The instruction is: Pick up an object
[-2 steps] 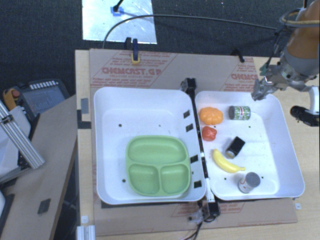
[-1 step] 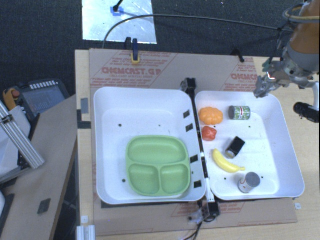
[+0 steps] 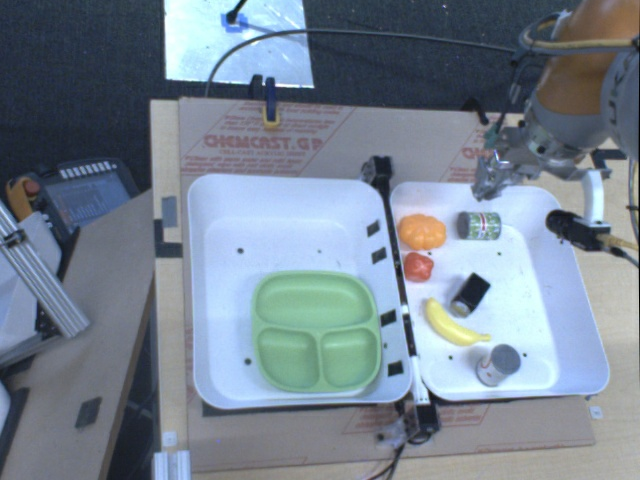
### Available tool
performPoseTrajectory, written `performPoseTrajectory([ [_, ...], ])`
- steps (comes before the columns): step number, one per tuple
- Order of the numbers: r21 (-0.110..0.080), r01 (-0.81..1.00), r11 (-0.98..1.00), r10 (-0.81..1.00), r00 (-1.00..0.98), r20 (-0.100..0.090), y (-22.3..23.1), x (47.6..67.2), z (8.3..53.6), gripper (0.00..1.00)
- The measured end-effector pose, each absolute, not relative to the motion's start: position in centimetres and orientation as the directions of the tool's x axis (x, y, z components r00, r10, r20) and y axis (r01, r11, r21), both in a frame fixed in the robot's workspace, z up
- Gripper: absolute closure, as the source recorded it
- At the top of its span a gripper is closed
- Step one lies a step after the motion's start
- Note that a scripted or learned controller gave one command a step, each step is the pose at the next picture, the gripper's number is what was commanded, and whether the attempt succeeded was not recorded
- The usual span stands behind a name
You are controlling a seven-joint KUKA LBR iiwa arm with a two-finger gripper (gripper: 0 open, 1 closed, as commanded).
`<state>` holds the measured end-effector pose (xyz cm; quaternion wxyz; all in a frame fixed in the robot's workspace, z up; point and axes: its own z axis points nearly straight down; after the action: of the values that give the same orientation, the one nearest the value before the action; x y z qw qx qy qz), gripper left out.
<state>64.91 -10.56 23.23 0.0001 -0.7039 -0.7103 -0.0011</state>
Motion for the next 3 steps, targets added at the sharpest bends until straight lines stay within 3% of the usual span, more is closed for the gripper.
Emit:
performPoseTrajectory([
  [2, 0.001, 1.0, 0.009, 1.0, -0.009, 0.002, -0.2, 65.0, 21.4, 1.0],
  [3, 0.001, 1.0, 0.01, 1.0, -0.01, 0.002, 4.5, 64.0, 21.9, 1.0],
])
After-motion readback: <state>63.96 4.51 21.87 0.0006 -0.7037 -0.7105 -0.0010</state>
